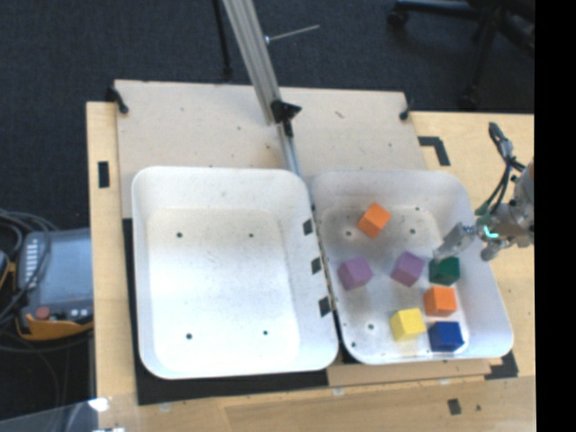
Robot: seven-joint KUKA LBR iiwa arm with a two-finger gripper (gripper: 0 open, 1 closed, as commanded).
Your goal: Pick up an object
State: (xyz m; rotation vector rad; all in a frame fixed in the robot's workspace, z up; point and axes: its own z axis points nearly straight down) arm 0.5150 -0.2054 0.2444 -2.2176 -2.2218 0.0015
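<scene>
Over the right bin's [468, 187] far side, the gripper [468, 238] was seen just beside the green cube [445, 269]; whether its jaws were spread could not be told. A centred, vertical descent would be advised, since the orange cube [440, 301] was crowded against it.

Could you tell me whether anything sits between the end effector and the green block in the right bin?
Nothing visible does: the end effector is directly above the green block, with no other block between them.
</scene>
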